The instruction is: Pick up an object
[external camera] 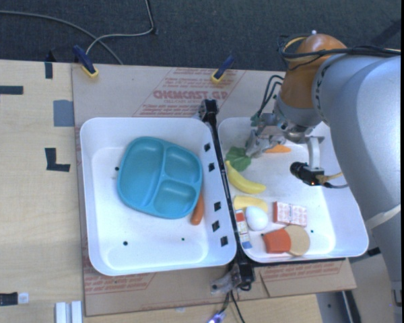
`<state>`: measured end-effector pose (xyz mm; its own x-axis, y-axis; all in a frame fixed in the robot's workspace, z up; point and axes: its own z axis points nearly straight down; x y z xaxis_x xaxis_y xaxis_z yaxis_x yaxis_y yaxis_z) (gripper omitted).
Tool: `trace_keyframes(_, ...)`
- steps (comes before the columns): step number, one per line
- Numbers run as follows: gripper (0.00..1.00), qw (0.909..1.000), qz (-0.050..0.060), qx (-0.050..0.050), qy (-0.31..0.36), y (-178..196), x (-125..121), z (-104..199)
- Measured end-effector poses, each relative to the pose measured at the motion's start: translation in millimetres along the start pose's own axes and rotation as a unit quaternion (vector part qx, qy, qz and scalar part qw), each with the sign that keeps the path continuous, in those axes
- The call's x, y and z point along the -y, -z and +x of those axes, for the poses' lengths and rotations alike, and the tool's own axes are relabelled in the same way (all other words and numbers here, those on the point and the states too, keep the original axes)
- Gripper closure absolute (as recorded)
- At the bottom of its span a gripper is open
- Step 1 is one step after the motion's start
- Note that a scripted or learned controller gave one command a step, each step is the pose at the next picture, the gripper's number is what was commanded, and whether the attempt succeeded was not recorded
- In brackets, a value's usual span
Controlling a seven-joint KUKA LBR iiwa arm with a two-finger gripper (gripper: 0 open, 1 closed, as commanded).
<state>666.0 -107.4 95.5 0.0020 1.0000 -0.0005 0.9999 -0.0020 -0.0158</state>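
Note:
My gripper [257, 143] hangs low over the back left of the right bin [343, 210], just above and to the right of a green leafy item [238, 159]. A small orange piece [279, 149] lies right beside the gripper. Below the green item lie a yellow banana [244, 180] and a second yellow piece [250, 202]. Toward the bin's front sit a white egg [256, 218], a red and white packet [290, 213], a red block [277, 241] and a tan round disc [298, 239].
The left bin [101, 247] holds a blue divided plate [160, 177] with an orange carrot [198, 211] at its right edge. The dark divider [219, 180] between the bins runs just left of the green item. The grey arm [363, 126] covers the right bin's back right.

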Motion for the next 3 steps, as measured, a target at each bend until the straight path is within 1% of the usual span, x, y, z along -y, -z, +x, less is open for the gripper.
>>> trace_keyframes(1, 0.0, 1.0, 0.0, 0.0, 0.0, -0.2, 0.1, 0.1)
trace_keyframes(2, 0.0, 1.0, -0.005, -0.003, 0.003, 6.9, -2.2, -32.9)
trace_keyframes(3, 0.0, 1.0, -0.008, 0.001, 0.001, 42.0, -2.0, -84.4)
